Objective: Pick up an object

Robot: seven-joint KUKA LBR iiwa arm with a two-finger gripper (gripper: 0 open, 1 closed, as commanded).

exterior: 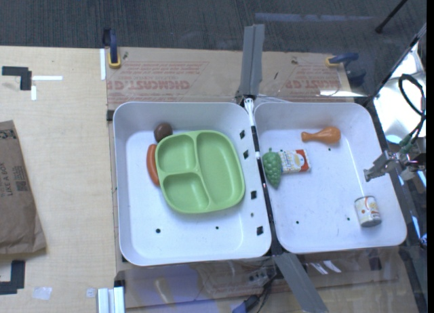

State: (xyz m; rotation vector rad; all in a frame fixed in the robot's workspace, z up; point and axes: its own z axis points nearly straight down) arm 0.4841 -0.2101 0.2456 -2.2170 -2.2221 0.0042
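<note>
The right bin holds an orange toy drumstick near its back wall. A green bumpy toy lies by its left wall, touching a white and orange packet. A small white can lies on its side near the front right corner. My gripper is at the bin's right rim, just above and behind the can, with nothing seen in it. Most of the arm is cut off by the view's right edge.
The left bin holds a green divided plate, with a brown round piece and an orange-red sausage-shaped toy tucked at its left. A brown paper bag lies on the bench far left. Cables hang at the right.
</note>
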